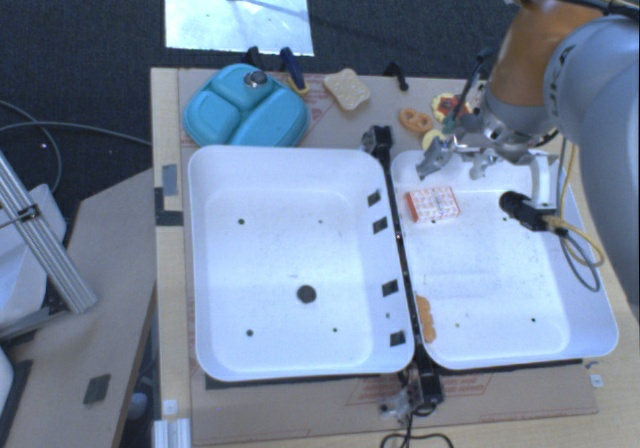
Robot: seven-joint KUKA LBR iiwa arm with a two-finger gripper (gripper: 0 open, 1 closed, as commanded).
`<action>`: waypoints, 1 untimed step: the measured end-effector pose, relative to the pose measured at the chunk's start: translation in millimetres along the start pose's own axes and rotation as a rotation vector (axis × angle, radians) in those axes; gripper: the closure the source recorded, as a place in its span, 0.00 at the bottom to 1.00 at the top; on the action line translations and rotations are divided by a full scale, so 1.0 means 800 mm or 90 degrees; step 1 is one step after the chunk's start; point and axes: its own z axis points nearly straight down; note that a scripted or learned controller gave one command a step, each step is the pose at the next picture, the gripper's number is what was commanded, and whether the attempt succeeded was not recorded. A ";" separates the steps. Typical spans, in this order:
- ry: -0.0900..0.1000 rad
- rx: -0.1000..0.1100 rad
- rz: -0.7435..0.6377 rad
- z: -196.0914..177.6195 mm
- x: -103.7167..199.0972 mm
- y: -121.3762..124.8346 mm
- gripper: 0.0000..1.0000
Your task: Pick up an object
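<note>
A flat red-and-white checkered piece (432, 204) lies in the right bin (520, 336) near its far left corner. My gripper (455, 162) hovers over that bin's far edge, just beyond and slightly right of the checkered piece. Its fingers (427, 162) stand apart with nothing between them. A small orange piece (425, 317) rests against the right bin's left wall near the front. A small dark disc (306, 293) sits on the floor of the left bin (215, 266).
Behind the bins lie a blue divided tray (245, 108), a toy bread slice (347, 89), an orange pretzel shape (414, 120) and a yellow piece (444, 103). A black cable fitting (520, 207) hangs over the right bin under the arm.
</note>
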 end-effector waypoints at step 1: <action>-0.001 -0.002 0.003 -0.085 -0.019 0.001 0.00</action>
